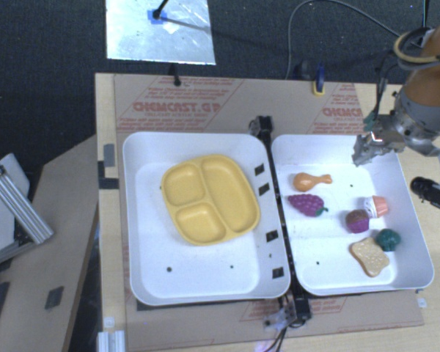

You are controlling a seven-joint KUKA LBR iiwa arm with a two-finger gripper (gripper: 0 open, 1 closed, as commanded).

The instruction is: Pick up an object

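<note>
The right bin (330,281) holds several toy foods: an orange drumstick (311,180), a purple grape bunch (306,204), a dark red round piece (357,221), a white and orange piece (376,206), a green broccoli piece (387,238) and a slice of toast (369,257). My gripper (366,151) hangs over the bin's back right part, above and to the right of the drumstick. It is apart from all the foods, and I see nothing between its fingers.
The left bin (147,270) bears a yellow divided plate (207,197). A black divider with clips (273,196) runs between the bins. A shiny sheet (160,20) lies on the dark floor behind the bench. A black cable (337,9) loops behind the right bin.
</note>
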